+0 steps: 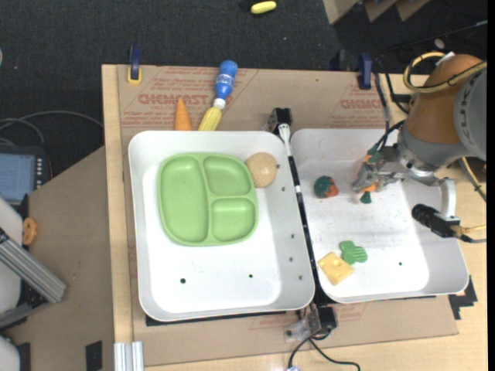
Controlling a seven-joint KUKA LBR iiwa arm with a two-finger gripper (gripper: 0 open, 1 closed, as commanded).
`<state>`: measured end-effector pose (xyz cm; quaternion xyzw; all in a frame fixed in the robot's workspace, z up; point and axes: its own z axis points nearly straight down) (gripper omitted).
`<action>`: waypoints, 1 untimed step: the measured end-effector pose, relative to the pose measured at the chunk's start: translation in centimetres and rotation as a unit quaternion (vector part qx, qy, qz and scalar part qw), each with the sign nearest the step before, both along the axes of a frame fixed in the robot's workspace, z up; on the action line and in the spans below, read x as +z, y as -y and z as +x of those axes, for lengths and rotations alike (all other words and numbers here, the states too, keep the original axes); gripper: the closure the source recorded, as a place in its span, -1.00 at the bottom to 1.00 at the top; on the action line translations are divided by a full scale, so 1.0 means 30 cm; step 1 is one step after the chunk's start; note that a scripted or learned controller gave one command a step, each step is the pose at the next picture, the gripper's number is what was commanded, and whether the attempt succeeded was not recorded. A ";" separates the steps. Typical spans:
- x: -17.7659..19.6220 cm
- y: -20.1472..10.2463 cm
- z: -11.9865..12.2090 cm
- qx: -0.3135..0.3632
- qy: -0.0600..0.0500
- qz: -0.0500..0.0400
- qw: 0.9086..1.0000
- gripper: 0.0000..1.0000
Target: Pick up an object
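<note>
Camera view: gripper (370,182) low in the right bin (433,280), fingertips at a small green-and-orange piece (366,195); whether they are spread or closed, cannot tell. Red-green toy (326,185) just left of it, yellow wedge (335,267) and green piece (353,252) near the front wall. Left bin (155,280) bears a green tray (207,199). Judged step: the grasp itself. Next calls for a firm close, then a straight lift.

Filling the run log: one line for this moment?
gripper low in right bin | nothing seen held | strawberry toy beside it | green plate left bin
</note>
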<state>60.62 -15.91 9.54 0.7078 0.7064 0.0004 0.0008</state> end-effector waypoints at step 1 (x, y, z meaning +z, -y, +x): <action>0.319 -0.351 -0.053 0.006 0.004 0.002 1.000 1.00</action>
